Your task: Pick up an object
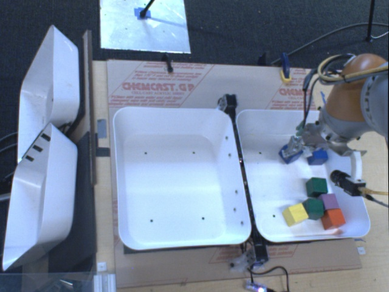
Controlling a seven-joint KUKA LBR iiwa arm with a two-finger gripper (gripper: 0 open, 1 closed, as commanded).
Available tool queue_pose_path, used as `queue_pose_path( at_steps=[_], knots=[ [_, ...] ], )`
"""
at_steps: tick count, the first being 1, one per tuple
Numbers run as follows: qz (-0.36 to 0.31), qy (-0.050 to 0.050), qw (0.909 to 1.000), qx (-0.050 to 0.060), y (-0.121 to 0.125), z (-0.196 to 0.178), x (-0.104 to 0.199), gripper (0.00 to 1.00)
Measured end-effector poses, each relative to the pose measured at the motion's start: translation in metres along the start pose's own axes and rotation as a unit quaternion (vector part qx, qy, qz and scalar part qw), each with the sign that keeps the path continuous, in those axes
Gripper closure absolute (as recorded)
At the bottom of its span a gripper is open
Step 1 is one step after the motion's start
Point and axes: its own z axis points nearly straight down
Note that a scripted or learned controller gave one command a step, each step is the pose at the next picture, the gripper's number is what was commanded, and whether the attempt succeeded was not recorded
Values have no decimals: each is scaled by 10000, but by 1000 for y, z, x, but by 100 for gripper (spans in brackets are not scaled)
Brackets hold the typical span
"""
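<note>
My gripper point(293, 146) is low in the right bin point(267, 181), near its middle, with the arm coming in from the right. A blue block point(290, 156) sits right at the gripper's tip, touching or nearly touching it; whether it is held is hidden. A second blue block point(317, 157) lies just to the right, under the wrist. Toward the front right corner are a dark green block point(316, 186), a purple block point(330, 201), another green block point(314, 208), a yellow block point(296, 214) and an orange block point(333, 218).
The left bin point(127, 163) stands beside the right one, parted by a black divider point(238, 163). Two spare white bins point(45, 139) lean at the far left. A metal plate point(144, 17) lies at the back.
</note>
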Motion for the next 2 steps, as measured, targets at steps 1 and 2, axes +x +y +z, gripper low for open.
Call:
queue_pose_path(
  at_steps=[1, 2],
  knots=[
    [-22, -1, 10000, -32, 62, -94, 40, 100],
    [-24, 11, 10000, 12, 37, -78, 114, 100]
  ],
)
